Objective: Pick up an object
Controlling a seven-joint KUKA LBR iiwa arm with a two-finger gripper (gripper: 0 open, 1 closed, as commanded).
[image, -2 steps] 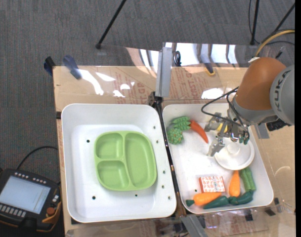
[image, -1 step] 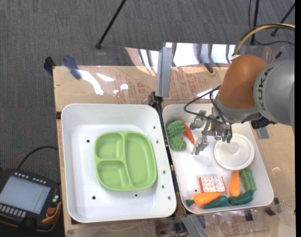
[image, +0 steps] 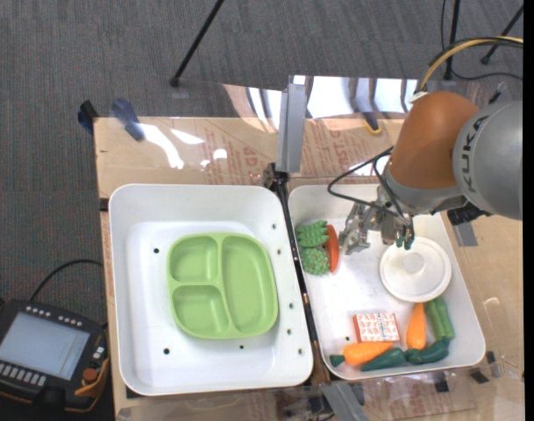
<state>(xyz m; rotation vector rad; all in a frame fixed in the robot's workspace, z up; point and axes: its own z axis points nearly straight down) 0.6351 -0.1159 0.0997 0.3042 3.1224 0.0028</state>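
Though untouched — carrot [image: 332, 248] lengthwise, near-far.

Two bins [image: 126, 235], three carrots [image: 416, 327].

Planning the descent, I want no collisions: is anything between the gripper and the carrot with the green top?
Nothing visible does. The gripper hangs over bare bin floor just right of the carrot; the white bowl sits on the other side.

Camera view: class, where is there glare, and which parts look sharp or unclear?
Camera view: glare streaks the clear sheet behind the bins; the green divided plate is evenly lit and sharp; the gripper is a small, cluttered tangle, hard to read.
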